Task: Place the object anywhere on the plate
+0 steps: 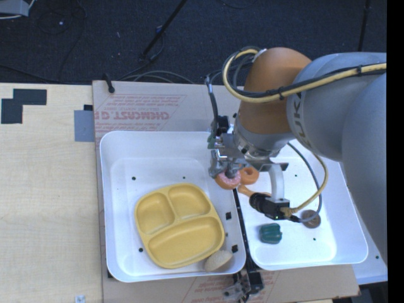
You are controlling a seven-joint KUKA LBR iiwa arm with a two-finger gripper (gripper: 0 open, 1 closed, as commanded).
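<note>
We see a yellow plate (180, 225) with three compartments lying flat and slightly turned in the left bin, lower centre of the frame. A pink ring-shaped object (228, 180), like a small doughnut, sits at the frame's centre over the seam between the bins, above and right of the plate.

Green pepper (271, 233) and brown disc (310, 218) in right bin (344, 248).

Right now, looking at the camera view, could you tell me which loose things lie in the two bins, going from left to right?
Yellow divided plate → beige round piece → pink donut → green pepper → brown disc.
</note>
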